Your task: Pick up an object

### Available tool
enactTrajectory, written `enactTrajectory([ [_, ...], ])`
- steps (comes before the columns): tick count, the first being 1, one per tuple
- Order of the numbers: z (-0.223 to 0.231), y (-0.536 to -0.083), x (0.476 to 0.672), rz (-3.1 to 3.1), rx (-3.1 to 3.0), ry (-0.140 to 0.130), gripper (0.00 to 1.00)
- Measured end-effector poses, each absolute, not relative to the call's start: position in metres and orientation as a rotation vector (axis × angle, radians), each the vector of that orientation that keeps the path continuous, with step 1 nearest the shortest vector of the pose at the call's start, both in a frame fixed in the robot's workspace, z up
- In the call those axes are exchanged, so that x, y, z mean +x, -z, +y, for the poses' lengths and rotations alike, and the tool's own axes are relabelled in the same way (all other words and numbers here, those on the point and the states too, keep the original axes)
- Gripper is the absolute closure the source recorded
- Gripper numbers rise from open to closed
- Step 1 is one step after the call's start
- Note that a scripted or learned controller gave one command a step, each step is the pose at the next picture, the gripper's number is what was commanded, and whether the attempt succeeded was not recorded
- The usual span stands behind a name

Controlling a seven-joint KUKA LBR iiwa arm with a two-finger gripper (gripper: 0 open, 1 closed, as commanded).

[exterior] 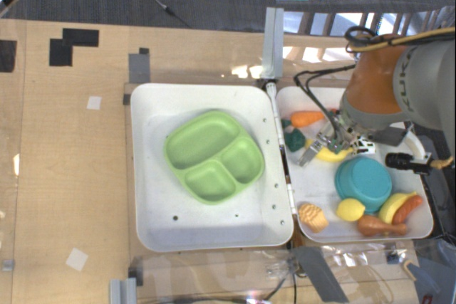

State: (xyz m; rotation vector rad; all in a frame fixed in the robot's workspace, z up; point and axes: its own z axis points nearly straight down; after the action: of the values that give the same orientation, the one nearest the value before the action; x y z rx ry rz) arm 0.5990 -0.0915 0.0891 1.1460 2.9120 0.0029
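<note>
the hand (318, 146) hangs over a yellow toy (333, 153) at nine o'clock in the right bin (308, 190); whether it grips, i cannot tell. best to descend centred, clear of the teal bowl (364, 180).

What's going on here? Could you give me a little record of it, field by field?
left bin: holds a green divided plate
right bin: toy food and a teal bowl
near the bowl: yellow lemon, banana, sausage, bread piece
far end: orange carrot, dark green item
arm: reaches in from the right
gripper: low over the right bin, by a yellow piece
holding anything: cannot tell
</note>
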Motion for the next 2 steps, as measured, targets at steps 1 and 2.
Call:
enactTrajectory([
  [1, -0.0923, -0.0896, 0.5778, 2.821, 1.350, -0.009, 0.00],
  [2, -0.0927, -0.0896, 0.5799, 2.813, 1.372, -0.009, 0.00],
])
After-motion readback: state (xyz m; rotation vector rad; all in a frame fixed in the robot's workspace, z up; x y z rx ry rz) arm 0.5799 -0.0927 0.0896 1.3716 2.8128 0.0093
